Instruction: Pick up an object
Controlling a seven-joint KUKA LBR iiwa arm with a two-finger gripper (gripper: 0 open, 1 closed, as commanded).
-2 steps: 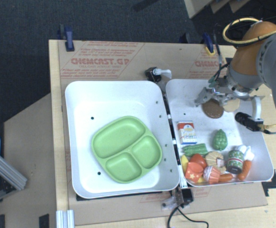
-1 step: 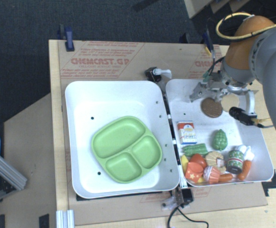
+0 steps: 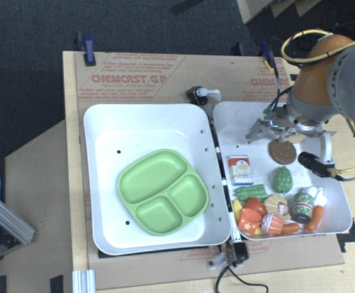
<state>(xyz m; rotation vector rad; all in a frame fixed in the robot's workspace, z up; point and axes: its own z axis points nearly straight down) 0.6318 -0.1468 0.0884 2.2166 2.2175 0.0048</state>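
My gripper point(image 3: 290, 141) hangs over the back of the right bin point(image 3: 238, 122), its two grey fingers spread wide apart and open. A brown round disc point(image 3: 282, 152) lies on the bin floor just below the gap between the fingers, not gripped. Close in front of it lie a small red, white and blue box point(image 3: 240, 170) and a bumpy green item point(image 3: 282, 179). Several toy foods are piled in the bin's near end, among them a green vegetable point(image 3: 251, 192), a red tomato point(image 3: 253, 207), a small can point(image 3: 302, 207) and a carrot point(image 3: 315, 219).
The left bin point(image 3: 104, 133) holds a light green divided plate point(image 3: 161, 191). A small black and white fitting point(image 3: 202, 94) sits on the bench behind the wall between the bins. The arm's orange band point(image 3: 316, 78) rises at the right.
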